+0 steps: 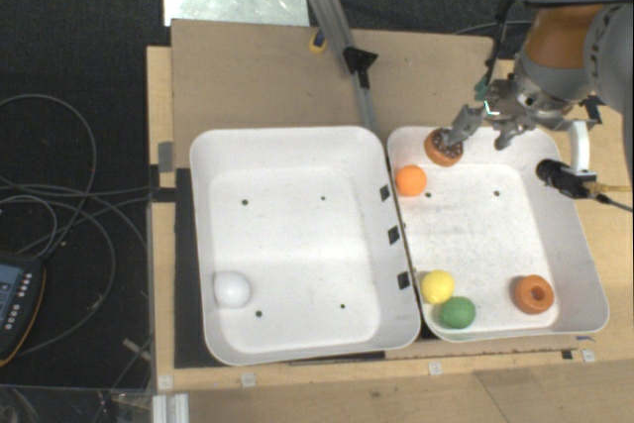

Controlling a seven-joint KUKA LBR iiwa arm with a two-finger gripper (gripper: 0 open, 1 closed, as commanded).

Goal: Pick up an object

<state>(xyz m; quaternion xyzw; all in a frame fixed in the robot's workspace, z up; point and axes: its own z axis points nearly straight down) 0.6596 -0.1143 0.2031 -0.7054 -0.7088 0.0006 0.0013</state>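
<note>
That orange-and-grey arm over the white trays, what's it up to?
It is a robot arm trying to pick something up. Its pincer is at the far edge of the right bin, one finger down on a brown ring. An orange ball, a yellow ball, a green ball and an orange ring lie in that bin. A white ball sits in the left bin.

Both bins were plain white. The left one held a white ball. The right one held an orange ball, a yellow ball, a green ball, an orange-brown ring and a brown ring. The arm was grey with an orange band; the bench was tan.
</note>
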